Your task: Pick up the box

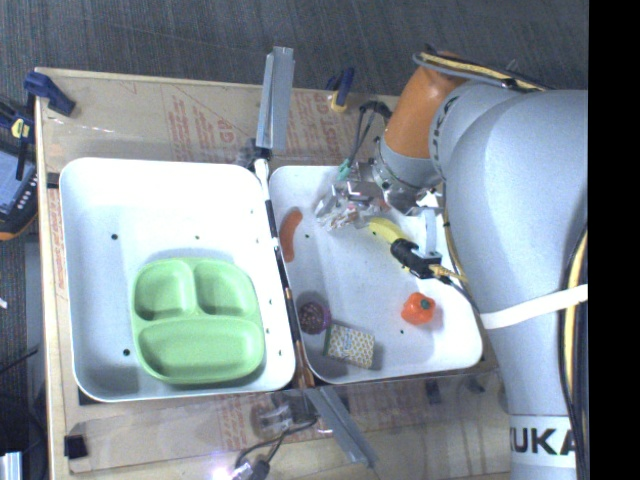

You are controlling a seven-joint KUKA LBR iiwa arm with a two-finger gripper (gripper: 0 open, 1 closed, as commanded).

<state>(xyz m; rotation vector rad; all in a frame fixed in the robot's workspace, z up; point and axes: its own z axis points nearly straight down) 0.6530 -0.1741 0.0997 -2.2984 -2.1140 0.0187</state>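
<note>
Green sectioned tray sits in the left bin; right bin holds an orange sausage-shaped piece at its left wall, a dark purple round item, the box with a speckled pattern lying flat near the bottom edge, a banana and an orange-red fruit. Gripper hovers over the right bin's upper part, well apart from the box, nothing seen between its fingers. Can't tell whether the fingers are spread or together.

Single fixed camera above the bench, angled down, both bins visible
</note>
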